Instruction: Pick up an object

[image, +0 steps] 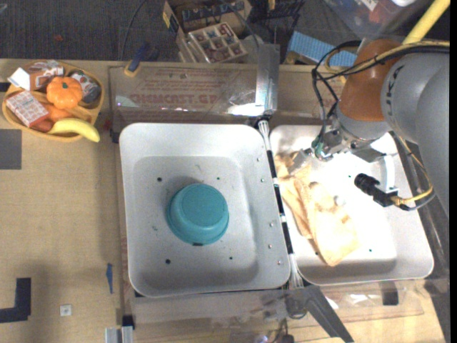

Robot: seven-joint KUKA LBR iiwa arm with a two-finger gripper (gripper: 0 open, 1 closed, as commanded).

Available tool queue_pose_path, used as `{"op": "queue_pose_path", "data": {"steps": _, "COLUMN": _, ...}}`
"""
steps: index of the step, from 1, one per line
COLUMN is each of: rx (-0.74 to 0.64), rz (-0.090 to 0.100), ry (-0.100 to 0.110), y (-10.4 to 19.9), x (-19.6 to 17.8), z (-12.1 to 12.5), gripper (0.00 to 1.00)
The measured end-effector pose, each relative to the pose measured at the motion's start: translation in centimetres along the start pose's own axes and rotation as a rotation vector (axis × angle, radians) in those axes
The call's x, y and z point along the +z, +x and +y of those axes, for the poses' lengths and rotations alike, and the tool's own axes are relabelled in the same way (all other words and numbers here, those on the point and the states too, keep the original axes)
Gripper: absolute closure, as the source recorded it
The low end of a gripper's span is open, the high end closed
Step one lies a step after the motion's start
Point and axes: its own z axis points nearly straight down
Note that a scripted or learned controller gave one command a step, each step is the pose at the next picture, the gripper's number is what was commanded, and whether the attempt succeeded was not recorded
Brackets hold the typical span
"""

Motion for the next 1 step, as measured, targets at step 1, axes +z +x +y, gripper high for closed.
{"op": "queue_pose_path", "data": {"steps": 1, "rx": -0.002, "rz": -0.002, "ry": -0.006, "y": 0.05, "x": -1.23, "z": 0.24, "gripper": 1.00}}
